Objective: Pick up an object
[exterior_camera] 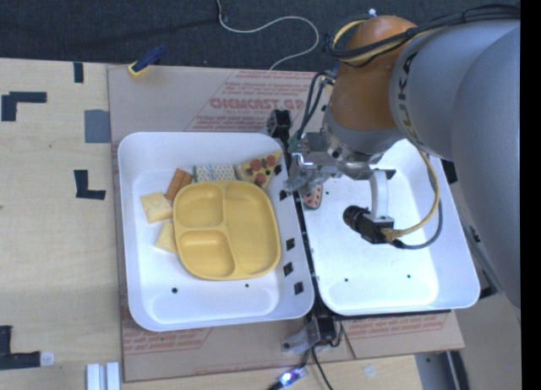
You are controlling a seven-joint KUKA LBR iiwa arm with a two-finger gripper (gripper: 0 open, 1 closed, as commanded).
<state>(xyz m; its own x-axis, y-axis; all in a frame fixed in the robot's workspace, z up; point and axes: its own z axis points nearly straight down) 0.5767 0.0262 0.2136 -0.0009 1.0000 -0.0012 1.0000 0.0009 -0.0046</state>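
Gripper [311, 187] sits low over the left edge of the right bin [423, 291], right by the divide between the two bins. A small reddish, speckled object [314, 196] shows at the finger ends; looks pinched between them but the wrist hardware crowds the spot, so the grip itself can't be confirmed and finger spacing can't be told. Above the gripper, the orange band [368, 75] and the big grey arm [473, 109] come in from the right, covering the right bin's upper right part. A black cable loop with a yellow stretch [372, 224] hangs from the wrist over the right bin floor.

Left bin [203, 308]: yellow divided plate [226, 229] in the middle, three compartments, lying flat. Along its upper left: a tan cracker-like square [155, 207], an orange-brown strip [177, 183], another pale piece [165, 238] partly under the plate rim. Above the plate: a patterned green-white item [213, 173] and a pizza-slice toy [260, 167] near the bin's upper right corner.

Both bins rest on cardboard [245, 96] with red print. A blue-yellow clip [146, 60] lies at its upper left corner.
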